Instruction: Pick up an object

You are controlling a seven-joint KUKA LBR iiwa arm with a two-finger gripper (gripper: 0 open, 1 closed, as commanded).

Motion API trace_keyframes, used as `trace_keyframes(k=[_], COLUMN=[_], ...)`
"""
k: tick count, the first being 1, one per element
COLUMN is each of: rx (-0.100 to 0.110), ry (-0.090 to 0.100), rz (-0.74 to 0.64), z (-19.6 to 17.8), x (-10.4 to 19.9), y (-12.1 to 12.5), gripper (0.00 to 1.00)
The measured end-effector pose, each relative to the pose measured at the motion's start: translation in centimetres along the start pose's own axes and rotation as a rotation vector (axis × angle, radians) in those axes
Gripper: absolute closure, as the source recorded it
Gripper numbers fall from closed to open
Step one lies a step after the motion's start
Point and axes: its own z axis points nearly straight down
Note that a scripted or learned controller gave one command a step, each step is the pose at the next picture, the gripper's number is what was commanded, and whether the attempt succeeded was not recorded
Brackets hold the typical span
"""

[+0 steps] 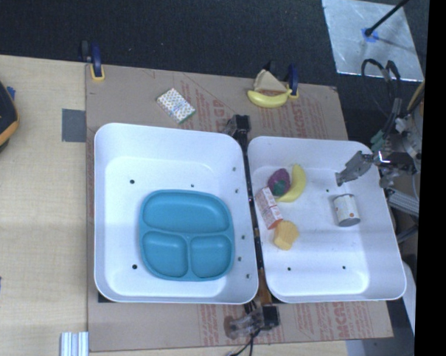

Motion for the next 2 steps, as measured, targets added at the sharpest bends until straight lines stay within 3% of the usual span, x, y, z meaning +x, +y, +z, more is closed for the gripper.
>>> trace_keyframes(k=[1, 2], rx=[0.003, 0.0], ry=[0.0, 0.0], rz=[-0.001, 0.001], z=[14.6, 17.9], x=[4.2, 4.3], y=[3.5, 9.1], gripper=[0.0, 0.0])
